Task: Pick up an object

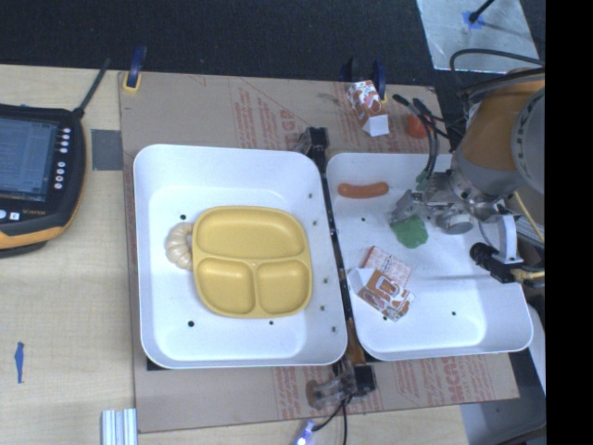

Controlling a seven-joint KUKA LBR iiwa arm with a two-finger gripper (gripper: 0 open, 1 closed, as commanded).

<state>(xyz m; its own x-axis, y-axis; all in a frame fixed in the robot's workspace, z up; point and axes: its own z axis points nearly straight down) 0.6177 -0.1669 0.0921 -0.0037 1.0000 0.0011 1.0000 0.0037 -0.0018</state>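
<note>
The right bin (463, 327) holds three loose items. A thin orange-red sausage (363, 190) lies near its far left corner. Near the middle sits a green lump (412, 235), and a crumpled brown and white packet (384, 283) rests toward the bin's left wall. My gripper (410, 211) reaches in from the right and hangs low just over the far edge of the green lump, partly covering it. I cannot make out whether it touches the lump.
The left bin (157, 323) carries a yellow divided tray (252, 260) with a beige roll (178, 246) at its left edge. A teach pendant (32, 174) lies at the far left. A small carton (367, 98) and an orange item (417, 126) sit behind the right bin.
</note>
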